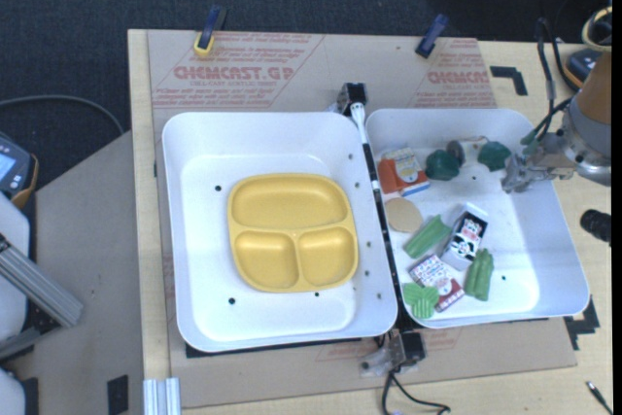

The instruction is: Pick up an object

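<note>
Down at the near edge of the right bin (554,238), a heap of small objects (449,267) lies in a cluster: green pieces, a little carton, a tan disc, an orange box. Over at that bin's right rim hovers the gripper (520,172); its grasp can't be made out. Yellow divided tray (292,230) sits in the left bin (194,209).

Bench (292,63) is carrying two white bins side by side: left bin (194,209), right bin (554,248). Two clamps, yellow (206,36) and blue (431,37), are gripping its far edge.
</note>
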You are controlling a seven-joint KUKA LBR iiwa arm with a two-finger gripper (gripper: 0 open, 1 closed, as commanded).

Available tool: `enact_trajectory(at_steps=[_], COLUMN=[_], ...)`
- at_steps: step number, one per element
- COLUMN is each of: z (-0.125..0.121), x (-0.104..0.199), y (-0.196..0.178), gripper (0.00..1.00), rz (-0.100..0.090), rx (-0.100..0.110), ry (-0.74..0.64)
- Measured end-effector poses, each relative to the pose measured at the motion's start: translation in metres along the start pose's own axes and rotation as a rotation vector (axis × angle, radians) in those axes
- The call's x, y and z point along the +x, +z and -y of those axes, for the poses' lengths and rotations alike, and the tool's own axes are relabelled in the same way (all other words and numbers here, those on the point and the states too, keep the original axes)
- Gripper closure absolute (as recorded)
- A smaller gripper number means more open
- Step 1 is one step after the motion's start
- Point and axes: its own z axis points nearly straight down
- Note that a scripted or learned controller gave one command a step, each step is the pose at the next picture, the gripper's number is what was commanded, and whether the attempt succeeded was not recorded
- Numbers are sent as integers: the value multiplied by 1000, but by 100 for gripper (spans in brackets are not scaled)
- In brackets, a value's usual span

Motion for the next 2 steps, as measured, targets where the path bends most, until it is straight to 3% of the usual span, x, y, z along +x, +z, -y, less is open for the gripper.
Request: enact_trajectory(at_steps=[2], z=[3], x=[1], y=[-68], gripper=[100], rz=[-1], rx=[2], ry=[-2])
